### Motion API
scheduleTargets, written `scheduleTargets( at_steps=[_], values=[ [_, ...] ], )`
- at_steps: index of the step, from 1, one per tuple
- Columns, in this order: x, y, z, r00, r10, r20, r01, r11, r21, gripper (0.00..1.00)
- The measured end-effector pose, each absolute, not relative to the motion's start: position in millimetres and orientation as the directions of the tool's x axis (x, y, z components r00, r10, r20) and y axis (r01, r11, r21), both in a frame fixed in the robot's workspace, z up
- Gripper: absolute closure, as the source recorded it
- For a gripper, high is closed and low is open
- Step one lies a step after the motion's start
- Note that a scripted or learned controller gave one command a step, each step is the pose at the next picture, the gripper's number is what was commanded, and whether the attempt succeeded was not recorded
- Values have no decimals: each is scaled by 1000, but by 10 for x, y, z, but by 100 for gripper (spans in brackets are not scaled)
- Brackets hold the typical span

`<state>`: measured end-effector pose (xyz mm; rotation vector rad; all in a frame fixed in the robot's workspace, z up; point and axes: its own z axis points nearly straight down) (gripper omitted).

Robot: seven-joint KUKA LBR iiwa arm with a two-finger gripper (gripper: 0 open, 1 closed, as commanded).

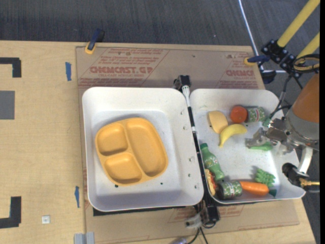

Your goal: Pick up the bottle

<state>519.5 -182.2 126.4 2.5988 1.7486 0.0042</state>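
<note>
Arm cut off at right edge | gripper over right bin, fingers blurred, open or shut cannot be told | bottle lies by that bin's left wall, cap likely far-left, base near can | long axis runs near-far, slightly slanted

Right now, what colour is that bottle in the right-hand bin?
Green, with a yellowish label, as the camera view shows: the bottle lies along the right bin's left wall.

Dark grey carpet beyond the bench, brown cardboard sheet over pale wood benchtop, blue tape bits, yellow poles upper right.
</note>
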Motion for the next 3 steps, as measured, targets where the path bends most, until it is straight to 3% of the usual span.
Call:
scheduleTargets(
  at_steps=[1,2,3],
  values=[
    [5255,-1941,889,647,762,18,763,-647,-12,0],
    [4805,-1543,864,769,639,2,639,-769,3,0],
    [5631,-1925,852,881,473,-2,473,-881,-8,0]
  ],
)
